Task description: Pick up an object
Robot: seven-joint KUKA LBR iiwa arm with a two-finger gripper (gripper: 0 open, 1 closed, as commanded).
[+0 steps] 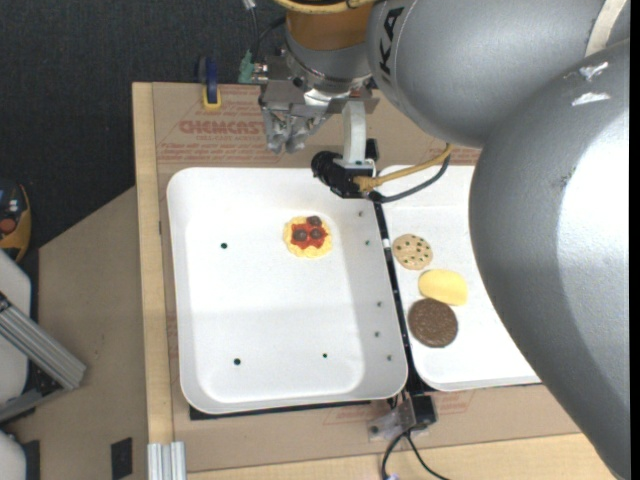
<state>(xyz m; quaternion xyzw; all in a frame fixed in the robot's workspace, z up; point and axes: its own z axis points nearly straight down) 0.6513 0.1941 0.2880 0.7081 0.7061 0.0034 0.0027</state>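
A small yellow tart with red and dark berries (308, 236) lies in the left bin (210, 298), toward its far side. In the right bin (480, 373) sit a pale chocolate-chip cookie (411, 251), a yellow lemon-like piece (443, 287) and a dark brown round cookie (433, 323), in a row near the left wall. My gripper (285, 136) hangs above the far rim of the left bin, up and left of the tart, with nothing visible between its fingers.
The big grey arm covers the upper right and most of the right bin. A cardboard sheet (155, 268) lies under both bins. A blue and yellow clamp (210, 81) stands at the cardboard's far edge.
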